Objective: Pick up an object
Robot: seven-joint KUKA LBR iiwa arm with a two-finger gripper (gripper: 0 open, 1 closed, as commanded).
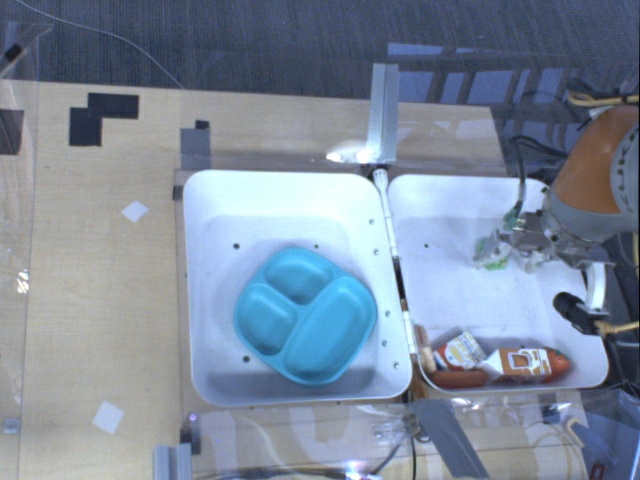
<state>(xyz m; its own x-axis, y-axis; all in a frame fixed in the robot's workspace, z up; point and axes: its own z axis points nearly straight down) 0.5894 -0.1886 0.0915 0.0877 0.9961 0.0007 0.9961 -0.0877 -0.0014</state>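
**Reaching into the right bin: risks and blind spots, nearest items first**

Item 1. Packaged goods, near edge of the right bin. An orange bottle-shaped package lies on its side against the near wall, touching a small white-and-yellow packet, with a reddish sausage-shaped item beside and under them. These are the likeliest candidates for picking. Judged risk: they are crowded together and pressed to the wall, so a descending finger may land on the rim or wedge two items at once; the rounded bottle may roll away under a pinch.

Item 2. Blue divided plate, left bin, lying flat, well apart from the arm. Judged risk: low and wide, offering little to pinch except its rim.

Item 3. Gripper, mid right bin, below the grey wrist with orange band. Its state cannot be told; the metal parts blur together. A pale green scrap shows at its tip, touching or just beside it; whether it is grasped, or is a separate object at all, cannot be told. Judged risk: a closure here catches nothing, the candidates lying nearer the camera.

Item 4. Hard to read: the arm is cut off at the right edge; the labels are too small to read.
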